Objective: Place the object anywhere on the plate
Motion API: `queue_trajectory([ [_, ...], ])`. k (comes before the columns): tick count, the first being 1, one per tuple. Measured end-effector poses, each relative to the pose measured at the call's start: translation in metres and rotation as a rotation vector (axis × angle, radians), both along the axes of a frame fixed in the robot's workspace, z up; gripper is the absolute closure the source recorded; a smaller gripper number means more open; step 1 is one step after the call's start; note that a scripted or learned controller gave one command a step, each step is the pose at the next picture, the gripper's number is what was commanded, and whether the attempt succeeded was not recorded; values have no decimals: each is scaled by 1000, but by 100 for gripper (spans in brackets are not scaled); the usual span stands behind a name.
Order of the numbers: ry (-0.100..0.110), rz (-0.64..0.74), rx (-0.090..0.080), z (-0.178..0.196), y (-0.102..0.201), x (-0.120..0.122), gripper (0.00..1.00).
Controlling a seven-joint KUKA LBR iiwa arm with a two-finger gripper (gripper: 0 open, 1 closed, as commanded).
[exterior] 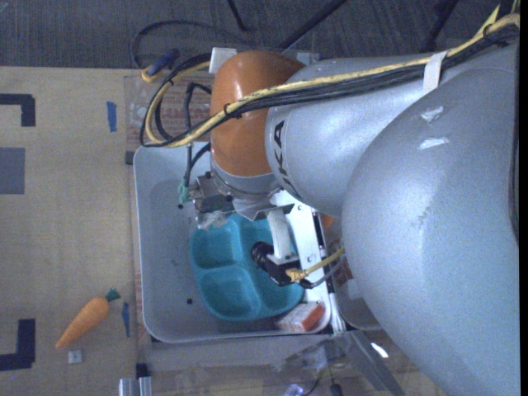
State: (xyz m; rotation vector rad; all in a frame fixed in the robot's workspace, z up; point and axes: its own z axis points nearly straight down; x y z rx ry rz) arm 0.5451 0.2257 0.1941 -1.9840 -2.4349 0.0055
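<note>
Plate: blue, with 3 compartments, lying in the white bin.
Gripper: above the plate's upper edge, mostly hidden under the wrist; open or closed cannot be told.
Arm: covers the right side.
Carrot: toy, on the bench left of the bin, well apart from the plate.
Object: orange-white, at the bin's lower right corner, just beside the plate.

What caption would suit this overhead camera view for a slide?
Grey arm reaching over a blue divided plate in a white bin; toy carrot outside.

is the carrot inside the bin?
No, the carrot lies on the wooden bench, outside the white bin that holds the blue plate.
</note>
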Motion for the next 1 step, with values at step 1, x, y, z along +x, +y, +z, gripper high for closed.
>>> queue_trajectory([
  [1,4,50,0,-14,-18,-66,100],
])
